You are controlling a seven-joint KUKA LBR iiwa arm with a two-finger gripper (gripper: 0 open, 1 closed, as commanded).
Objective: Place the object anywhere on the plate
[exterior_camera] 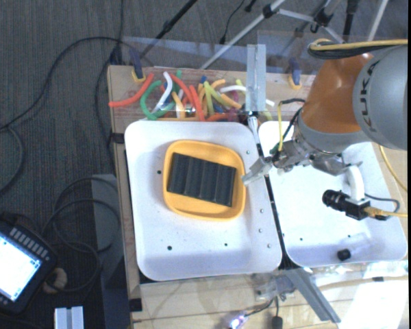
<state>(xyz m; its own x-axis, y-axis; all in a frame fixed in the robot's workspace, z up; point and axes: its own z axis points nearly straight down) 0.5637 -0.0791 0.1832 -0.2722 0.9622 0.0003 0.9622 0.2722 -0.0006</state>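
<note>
cam view | dark ridged object (pixel 201 179) lying flat on yellow plate (pixel 171 199), left bin (pixel 192 252) | gripper (pixel 260 170) at plate's right rim, near bin divider, not touching object | finger state: can't tell | task looks done, only arm (pixel 349 108) retreat left

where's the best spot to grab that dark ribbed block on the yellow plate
Grip the dark ribbed rectangular block across its short width, at mid-length, coming from straight above. It lies flat in the yellow plastic plate, whose raised rim likely blocks a sideways approach.
</note>
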